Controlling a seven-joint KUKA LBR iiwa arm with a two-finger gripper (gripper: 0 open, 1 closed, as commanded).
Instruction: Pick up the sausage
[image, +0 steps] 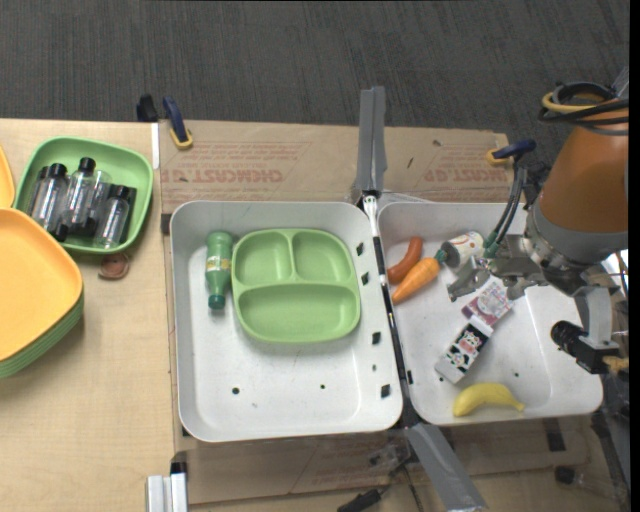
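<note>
Looking down from the fixed camera view, the sausage (404, 259) lies untouched in the right bin (560, 400), at that bin's upper left corner, close to the wall shared with the left bin (290, 410). It is the reddish curved piece, and it lies just beside a carrot (416, 281), the two apparently touching along their length. The arm comes in from the right of the frame, and the tool (480, 272) hangs over the upper middle of the right bin, near a small white cup (463, 246) and above a pink-and-white packet (489, 300). Nothing can be made out between its fingers, and whether they are spread or pressed together cannot be told from this angle. The tool stands well to the right of the sausage, with the carrot tip between them. Judged from this, the pick has not yet been made: reaching, closing and lifting all remain. A milk carton (461, 353) and a banana (487, 400) lie lower in the same bin, clear of the path.
</note>
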